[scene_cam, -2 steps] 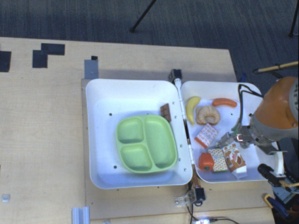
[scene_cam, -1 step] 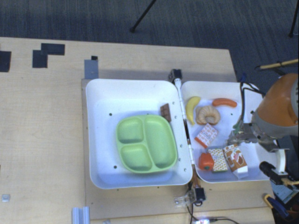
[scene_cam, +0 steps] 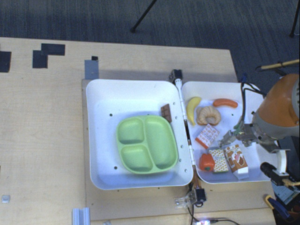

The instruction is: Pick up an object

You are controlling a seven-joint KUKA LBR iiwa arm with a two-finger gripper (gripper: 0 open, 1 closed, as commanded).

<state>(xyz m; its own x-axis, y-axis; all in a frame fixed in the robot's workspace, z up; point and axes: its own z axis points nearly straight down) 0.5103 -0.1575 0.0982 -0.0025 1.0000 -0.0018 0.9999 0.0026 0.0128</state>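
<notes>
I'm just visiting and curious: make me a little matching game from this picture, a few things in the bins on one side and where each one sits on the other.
Things:
1. green divided plate
2. banana
3. sausage
4. red pepper

Places:
A. near corner of the right bin, against the divider
B. middle of the left bin
C. far side of the right bin, toward the arm
D. far side of the right bin, next to the divider

Pairs: 1-B, 2-D, 3-C, 4-A
</notes>
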